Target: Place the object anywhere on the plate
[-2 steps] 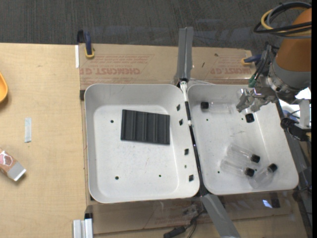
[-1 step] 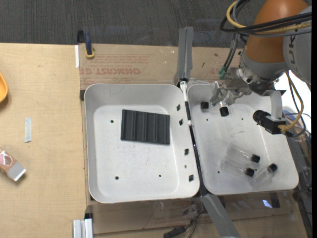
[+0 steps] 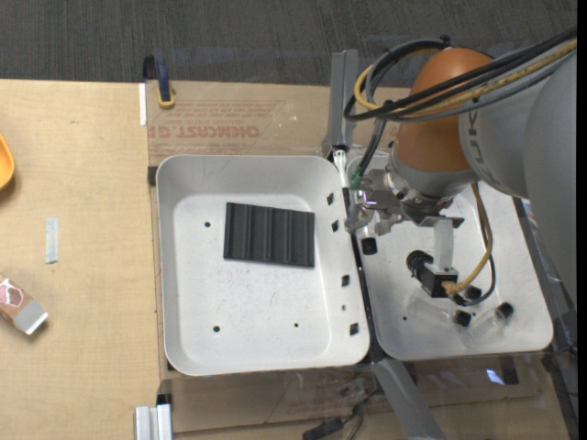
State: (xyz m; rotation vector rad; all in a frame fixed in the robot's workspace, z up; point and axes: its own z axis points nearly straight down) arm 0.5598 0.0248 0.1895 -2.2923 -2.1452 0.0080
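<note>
Seen from above, a cardboard sheet (image 3: 229, 126) at 12 o'clock behind the left bin (image 3: 165, 246) carries red, mirror-reversed print that seems to read CHEMCAST. The pale wooden counter (image 3: 83, 172) runs off toward 9 o'clock, and dark grey carpet (image 3: 229, 16) lies beyond it. The dark ribbed plate (image 3: 270, 235) lies flat in the left bin, toward its 12 o'clock side. The gripper (image 3: 369, 227) hangs over the right bin (image 3: 394, 333), near its 10 o'clock corner; whether its grasp is spread or closed cannot be told. A small clear object (image 3: 479, 317) with dark bits, hard to make out, lies at 5 o'clock in the right bin, well apart from the plate.
</note>
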